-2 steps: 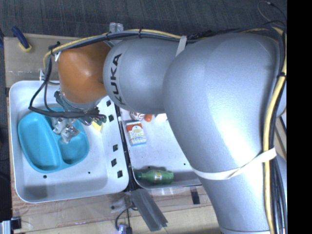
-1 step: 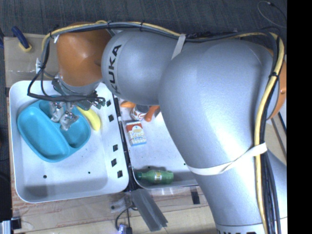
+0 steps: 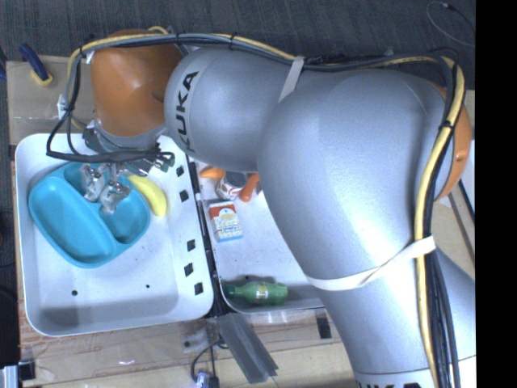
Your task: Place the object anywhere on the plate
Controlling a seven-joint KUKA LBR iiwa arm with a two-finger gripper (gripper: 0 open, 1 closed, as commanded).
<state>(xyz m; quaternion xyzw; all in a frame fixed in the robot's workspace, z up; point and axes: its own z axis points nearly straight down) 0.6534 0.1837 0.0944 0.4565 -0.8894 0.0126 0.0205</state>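
Down at the near edge, the green bottle lies on its side against the front wall of the right bin, well out of the action. A step further in sits a small carton, flat on that bin's floor, and beyond it a red-and-white can and something orange, both tucked half under the arm's big grey body, so what they are is hard to say.

Now the left bin, and here's the business end. The blue plate rests in the far half of that bin, tilted a touch toward the back wall. The hand hangs straight down over the plate's right side, wrist vertical, which looks like a placing posture: come in from above, keep clear of the rim. Whether its fingers are spread or clenched, I cannot tell; the metal there is a tangle from this angle, and nothing can be made out between the fingers.

And the object itself, the yellow banana? It lies just beside the hand, on the plate's right rim, seemingly half on the plate and half toward the bin floor. My read: the placement is at or near its finish, but the banana sits on the edge, so a nudge on the way up could roll it off.
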